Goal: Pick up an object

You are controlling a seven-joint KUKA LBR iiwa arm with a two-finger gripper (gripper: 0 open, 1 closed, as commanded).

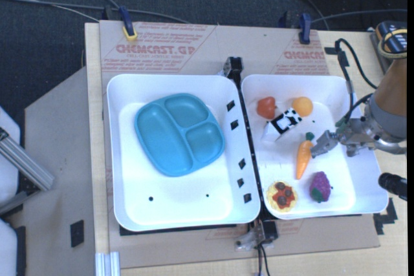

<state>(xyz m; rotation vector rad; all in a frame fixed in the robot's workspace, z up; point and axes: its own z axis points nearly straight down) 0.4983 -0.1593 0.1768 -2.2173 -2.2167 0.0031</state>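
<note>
The gripper (321,145) hangs in the right bin (336,84), near its right wall; whether it is open cannot be told. The carrot (303,159) lies just left of it, its long axis running from the far wall to the near one

Bench (97,158), tan board top with red print along back edge. Holds two shallow white bins side by side: left bin (123,158), right bin (343,84), touching at middle seam. Clamps on back edge: yellow clamp (128,28) at left, blue clamp (305,28) at right. Black cable (349,71) draped over right side.
</note>
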